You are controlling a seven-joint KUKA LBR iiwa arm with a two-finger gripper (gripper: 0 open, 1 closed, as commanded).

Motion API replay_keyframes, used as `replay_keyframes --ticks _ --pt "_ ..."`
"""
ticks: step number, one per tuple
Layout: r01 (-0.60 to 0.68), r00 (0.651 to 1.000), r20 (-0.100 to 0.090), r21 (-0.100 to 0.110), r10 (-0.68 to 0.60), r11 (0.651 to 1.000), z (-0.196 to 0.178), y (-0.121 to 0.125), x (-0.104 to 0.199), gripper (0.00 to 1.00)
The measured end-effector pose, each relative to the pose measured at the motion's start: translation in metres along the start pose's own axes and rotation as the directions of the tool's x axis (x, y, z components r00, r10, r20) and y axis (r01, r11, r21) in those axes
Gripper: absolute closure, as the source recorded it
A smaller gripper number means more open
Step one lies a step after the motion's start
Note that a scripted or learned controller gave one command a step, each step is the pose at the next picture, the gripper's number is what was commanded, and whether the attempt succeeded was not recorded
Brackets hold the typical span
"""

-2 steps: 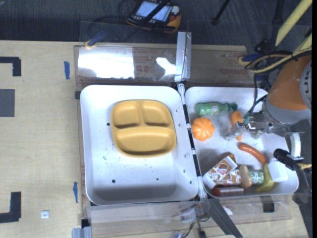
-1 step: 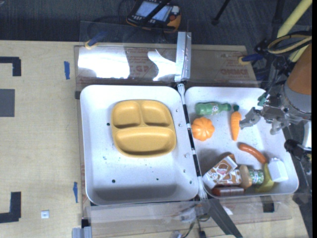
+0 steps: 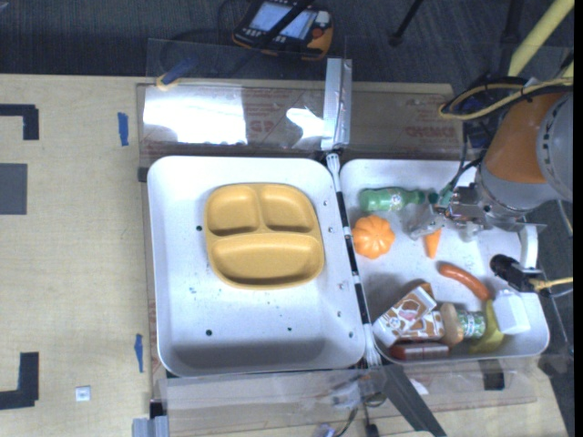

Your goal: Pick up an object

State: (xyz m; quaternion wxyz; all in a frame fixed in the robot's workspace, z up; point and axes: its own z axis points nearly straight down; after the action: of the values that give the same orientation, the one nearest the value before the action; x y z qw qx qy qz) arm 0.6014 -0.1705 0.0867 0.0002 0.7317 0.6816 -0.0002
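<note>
My gripper (image 3: 430, 218) is low in the right bin (image 3: 533, 340), reaching in from the right. It hangs just right of a green bottle (image 3: 390, 198) that lies on its side. A small orange carrot (image 3: 432, 242) sits directly under the gripper's tip; whether they touch I cannot tell. An orange pumpkin (image 3: 373, 236) rests to the left of the gripper, by the bin's left wall. Below and to the right lies an orange-red sausage (image 3: 463, 280).
A brown and white carton (image 3: 412, 315), a small bottle (image 3: 463, 324) and a yellow-green item (image 3: 493, 329) crowd the right bin's near edge. The left bin (image 3: 173, 244) holds a yellow divided plate (image 3: 264, 234). A handheld device (image 3: 281, 25) lies beyond the bench.
</note>
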Motion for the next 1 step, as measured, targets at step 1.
replay_keyframes --ticks 1 --pt "0.001 1.000 0.001 0.001 -0.001 1.000 -0.0076 0.0006 -0.0001 1.00"
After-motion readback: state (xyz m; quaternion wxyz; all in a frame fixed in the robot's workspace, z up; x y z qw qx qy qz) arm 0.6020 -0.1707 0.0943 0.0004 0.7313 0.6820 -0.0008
